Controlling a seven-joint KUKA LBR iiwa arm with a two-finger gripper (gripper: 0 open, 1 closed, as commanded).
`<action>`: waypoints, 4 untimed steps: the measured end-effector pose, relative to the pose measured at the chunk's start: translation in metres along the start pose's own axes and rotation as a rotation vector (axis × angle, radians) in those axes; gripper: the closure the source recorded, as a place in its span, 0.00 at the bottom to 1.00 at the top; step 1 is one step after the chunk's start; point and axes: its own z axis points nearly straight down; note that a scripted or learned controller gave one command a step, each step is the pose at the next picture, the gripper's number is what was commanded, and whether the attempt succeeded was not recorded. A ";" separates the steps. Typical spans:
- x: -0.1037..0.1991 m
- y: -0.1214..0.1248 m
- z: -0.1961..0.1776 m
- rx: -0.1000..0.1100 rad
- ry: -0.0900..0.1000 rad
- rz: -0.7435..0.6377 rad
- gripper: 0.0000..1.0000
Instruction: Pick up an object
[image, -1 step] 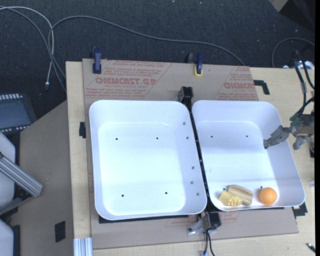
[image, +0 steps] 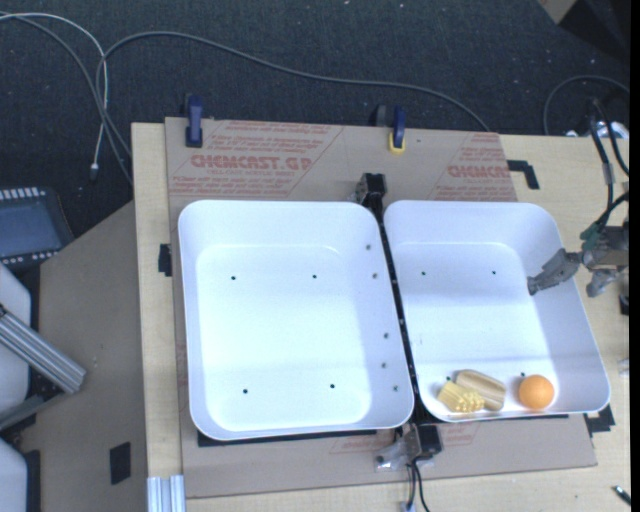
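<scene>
Three small things lie along the front wall of the right bin (image: 480, 225): a yellow corn-like piece (image: 461, 399), a tan bread-like roll (image: 481, 383) touching it from behind, and an orange ball (image: 536, 392) to their right. My gripper (image: 574, 277) hangs over the bin's right rim, well behind the ball. It is open, with nothing between its fingers. One grey finger (image: 548, 275) reaches in over the bin.
The left bin (image: 200, 330) sits flush against the right one. Both rest on a cardboard sheet (image: 270, 155) clamped at the back by a blue clamp (image: 194, 120). Cables (image: 608, 150) trail at the far right.
</scene>
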 end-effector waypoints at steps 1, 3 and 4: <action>0.009 0.000 0.058 0.005 0.002 -0.001 0.00; 0.011 -0.004 0.163 0.006 0.002 0.000 0.00; 0.011 -0.002 0.150 -0.001 0.000 0.000 1.00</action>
